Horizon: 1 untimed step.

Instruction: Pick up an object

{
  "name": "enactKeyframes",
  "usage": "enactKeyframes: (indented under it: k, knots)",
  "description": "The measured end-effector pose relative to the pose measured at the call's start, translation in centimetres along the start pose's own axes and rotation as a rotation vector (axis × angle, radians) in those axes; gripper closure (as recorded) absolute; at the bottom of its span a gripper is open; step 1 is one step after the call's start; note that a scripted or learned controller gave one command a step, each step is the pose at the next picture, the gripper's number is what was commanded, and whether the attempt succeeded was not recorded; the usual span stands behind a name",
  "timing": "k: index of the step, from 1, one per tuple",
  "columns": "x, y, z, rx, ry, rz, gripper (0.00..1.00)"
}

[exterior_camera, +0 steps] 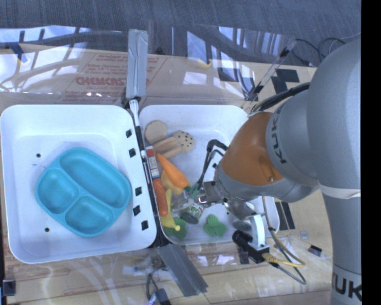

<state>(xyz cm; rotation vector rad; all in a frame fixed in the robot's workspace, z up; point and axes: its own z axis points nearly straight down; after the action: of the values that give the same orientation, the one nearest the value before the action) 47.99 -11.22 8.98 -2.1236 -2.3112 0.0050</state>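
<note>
Several toy foods lay heaped along the right bin's (238,116) left wall: an orange carrot (171,170), wooden pieces (168,142), green bits (214,226). We saw the gripper (197,203) low over this heap. A blue divided plate (84,190) filled the left bin's (25,122) middle.

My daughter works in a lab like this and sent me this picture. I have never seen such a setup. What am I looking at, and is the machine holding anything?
You are looking down at a slant from one fixed camera above a bench. The big grey robot arm with an orange band reaches in from the picture's right. Two shallow white plastic bins sit side by side. The left bin holds a blue plastic divided plate. The right bin holds a pile of toy food: an orange toy carrot, a green leafy toy piece, tan wooden pieces and others. The arm's gripper is low over that pile, but the arm hides its tip, so I cannot tell whether it holds anything.
</note>
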Motion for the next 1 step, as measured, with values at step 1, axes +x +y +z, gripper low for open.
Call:
enactKeyframes:
  k: [1]
  knots:
    - [-0.02,0.13,-0.77,0.002,0.002,-0.006,1.00]
